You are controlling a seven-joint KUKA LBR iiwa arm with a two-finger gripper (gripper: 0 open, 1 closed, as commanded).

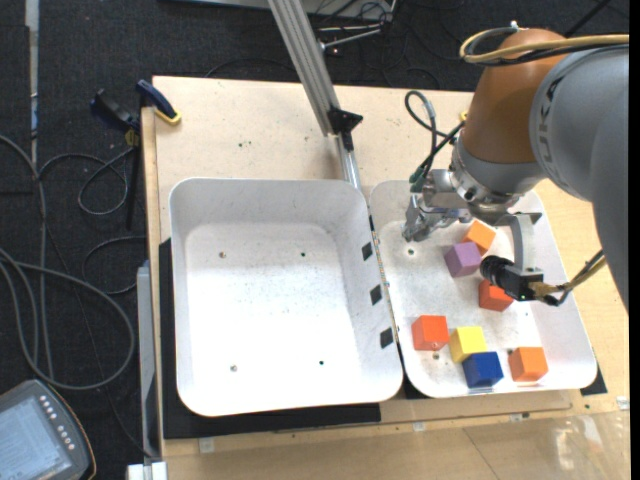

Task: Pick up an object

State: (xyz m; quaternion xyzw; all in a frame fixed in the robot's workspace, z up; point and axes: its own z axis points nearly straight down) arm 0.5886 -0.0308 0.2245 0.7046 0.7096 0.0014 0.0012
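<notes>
We see the gripper (414, 226) low in the right bin (570, 343), near its upper left corner. We cannot tell how it is set. A purple block (462, 259) sits just right of it, touching nothing it holds.

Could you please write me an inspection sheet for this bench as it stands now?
Surface: pale wooden bench bearing two shallow white bins; left bin, right bin.
Job's things: in the right bin, a purple cube, small orange cube, red-orange cube, orange cube, yellow cube, blue cube, and another orange cube.
Clutter: blue-and-yellow clamp at the bench's far left corner.
Gripper: gripper low over the right bin's far end; nothing seen held.
Cables: black cables on the floor.
Surroundings: grey pendant, dark floor.
</notes>
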